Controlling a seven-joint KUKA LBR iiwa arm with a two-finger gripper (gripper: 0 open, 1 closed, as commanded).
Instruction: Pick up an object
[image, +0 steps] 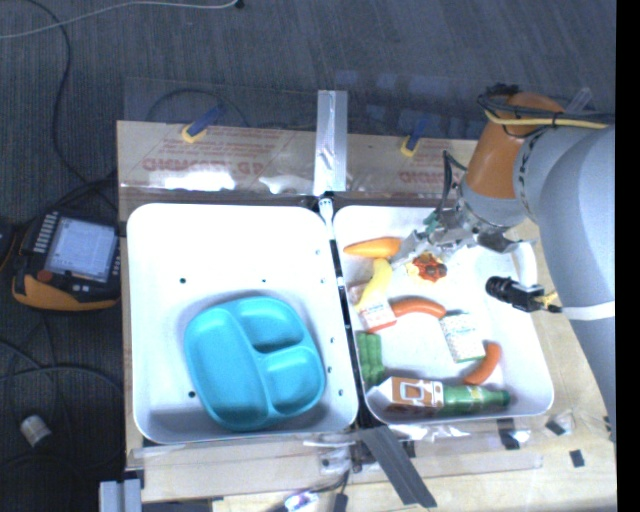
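The right bin (530, 330) holds several small items: an orange carrot (372, 246), a yellow banana (376, 280), a curved orange pepper (418, 307), a small red-orange piece (428, 266), a white carton (460, 336), an orange sausage (484, 364), a green cucumber (370, 358) and a green bottle (452, 397) lying on its side. My gripper (428, 243) hangs low over the bin's far part, just above the red-orange piece and right of the carrot. Nothing is visibly held in it.
The left bin (160, 260) holds a blue divided tray (255, 360) in its near half. A black cylinder (512, 291) on the arm sticks out over the right bin's right side. A handheld pendant (70, 255) lies on the floor to the left.
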